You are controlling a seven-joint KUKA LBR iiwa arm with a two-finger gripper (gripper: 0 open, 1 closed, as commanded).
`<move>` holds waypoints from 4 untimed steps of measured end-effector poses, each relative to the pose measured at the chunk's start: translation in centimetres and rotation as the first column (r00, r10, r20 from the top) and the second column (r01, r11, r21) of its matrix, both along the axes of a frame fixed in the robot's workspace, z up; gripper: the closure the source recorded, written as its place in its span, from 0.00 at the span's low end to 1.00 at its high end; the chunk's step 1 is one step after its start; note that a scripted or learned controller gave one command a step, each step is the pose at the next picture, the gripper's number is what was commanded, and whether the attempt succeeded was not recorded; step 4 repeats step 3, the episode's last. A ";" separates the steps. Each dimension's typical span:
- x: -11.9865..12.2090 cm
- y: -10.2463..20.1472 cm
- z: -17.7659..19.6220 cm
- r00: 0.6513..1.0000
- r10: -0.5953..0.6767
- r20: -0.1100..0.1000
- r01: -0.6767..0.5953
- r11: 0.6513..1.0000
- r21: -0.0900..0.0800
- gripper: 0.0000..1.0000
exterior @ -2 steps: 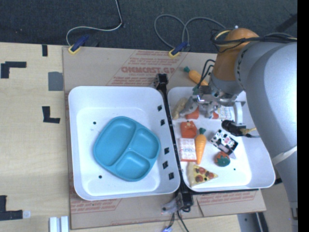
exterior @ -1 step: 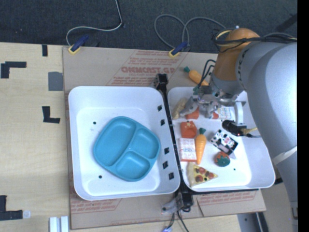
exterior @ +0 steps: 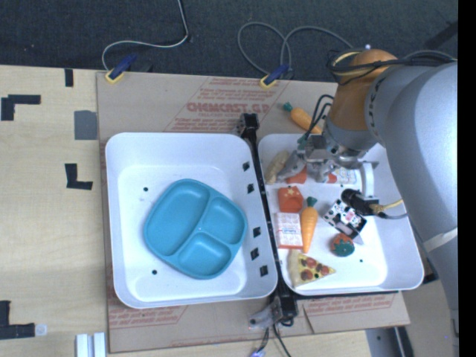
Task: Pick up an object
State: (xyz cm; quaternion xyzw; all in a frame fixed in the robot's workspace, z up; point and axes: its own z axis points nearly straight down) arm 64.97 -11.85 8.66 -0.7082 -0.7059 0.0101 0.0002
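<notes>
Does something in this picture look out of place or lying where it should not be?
Yes. One toy carrot lies outside the bins, on the cardboard sheet behind the right bin, while the other toys sit inside that bin. Nothing looks spilled or broken.

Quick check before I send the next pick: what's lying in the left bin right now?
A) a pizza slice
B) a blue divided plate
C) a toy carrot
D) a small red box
B: the blue divided plate lies alone in the left bin, while the toy carrot and the pizza slice sit in the right bin under the arm.
</notes>
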 end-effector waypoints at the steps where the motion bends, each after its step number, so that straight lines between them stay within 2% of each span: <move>1: -1.1 1.0 0.1 1.000 -0.004 0.022 0.004 1.000 -0.006 0.00; 2: 0.9 0.2 -0.1 0.999 0.008 -0.040 -0.008 1.000 0.010 0.00; 3: 1.0 -0.4 -0.2 0.999 0.012 -0.039 -0.012 1.000 0.021 0.00; 4: 1.0 -0.4 -0.2 0.999 0.012 -0.039 -0.012 1.000 0.021 0.00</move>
